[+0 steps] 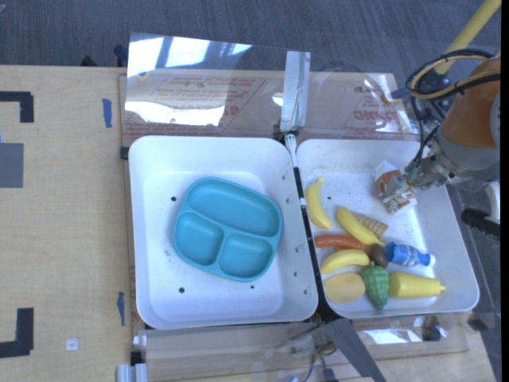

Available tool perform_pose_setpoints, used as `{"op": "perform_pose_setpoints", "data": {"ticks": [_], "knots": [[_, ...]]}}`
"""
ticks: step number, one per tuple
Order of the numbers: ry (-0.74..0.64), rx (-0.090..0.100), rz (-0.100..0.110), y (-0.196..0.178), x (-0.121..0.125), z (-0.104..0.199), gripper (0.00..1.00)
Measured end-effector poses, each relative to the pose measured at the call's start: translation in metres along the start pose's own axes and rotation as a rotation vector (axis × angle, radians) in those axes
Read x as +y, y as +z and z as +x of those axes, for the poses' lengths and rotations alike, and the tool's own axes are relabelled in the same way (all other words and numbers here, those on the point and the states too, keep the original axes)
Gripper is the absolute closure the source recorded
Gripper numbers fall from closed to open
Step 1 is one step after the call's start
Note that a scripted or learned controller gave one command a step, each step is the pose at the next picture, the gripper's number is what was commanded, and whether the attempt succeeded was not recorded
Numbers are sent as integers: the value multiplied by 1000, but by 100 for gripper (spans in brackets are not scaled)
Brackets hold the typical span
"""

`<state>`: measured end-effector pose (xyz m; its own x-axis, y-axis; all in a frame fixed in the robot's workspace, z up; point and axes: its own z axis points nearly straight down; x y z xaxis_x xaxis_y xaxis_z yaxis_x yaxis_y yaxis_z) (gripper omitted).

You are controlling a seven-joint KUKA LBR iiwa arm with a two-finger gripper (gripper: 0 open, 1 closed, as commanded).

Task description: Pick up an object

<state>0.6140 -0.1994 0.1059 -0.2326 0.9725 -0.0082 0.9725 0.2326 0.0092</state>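
2 white bins (151,213), 1 blue divided plate (227,228), 2 bananas (316,203), 1 carrot (340,242), 1 ice-cream cone (360,225)

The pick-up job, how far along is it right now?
Done: the arm has reached over the right bin, with its end effector beside a small wrapped packet near the bin's back. In hand: whether the packet is gripped can't be told. Left: lifting it clear. The bananas, ice cream cone and other toy foods lie in that bin; the blue divided plate sits in the left bin.

The arm (469,126) shows an orange band over grey casing, with black cables looping above.
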Motion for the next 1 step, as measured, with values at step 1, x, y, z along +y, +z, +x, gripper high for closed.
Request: {"op": "perform_pose_setpoints", "data": {"ticks": [1], "knots": [[150,16,35,-74,71,101,100]]}}
